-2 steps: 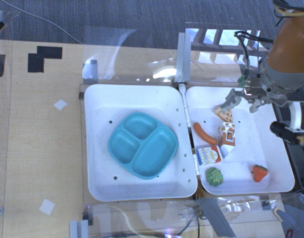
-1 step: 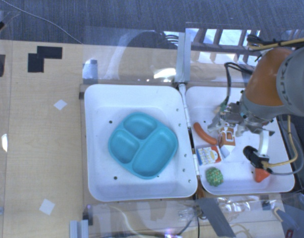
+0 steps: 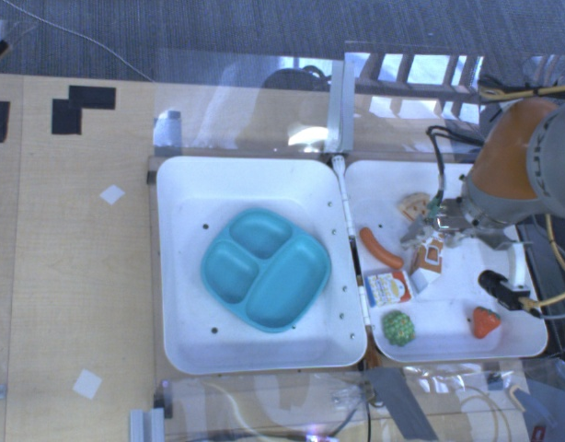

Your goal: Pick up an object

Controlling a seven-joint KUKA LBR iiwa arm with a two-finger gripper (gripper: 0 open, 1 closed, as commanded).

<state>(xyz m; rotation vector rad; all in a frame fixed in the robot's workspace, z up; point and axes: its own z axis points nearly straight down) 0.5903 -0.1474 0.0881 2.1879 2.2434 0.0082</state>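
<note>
From the camera above the bench, the arm reaches into the right bin [image 3: 513, 339], and the gripper [image 3: 432, 233] hangs low over a cluster of toy food. Whether it is spread or pinched cannot be told here. A small brown carton [image 3: 430, 258] lies just below it, a hot dog [image 3: 381, 248] just to its left, a biscuit-like piece [image 3: 414, 206] just above-left. A milk box [image 3: 387, 289], broccoli [image 3: 398, 328] and strawberry [image 3: 486, 321] sit further toward the near rim. This looks like the approach step; next it likely needs a straight descent onto the carton and a firm close.
</note>
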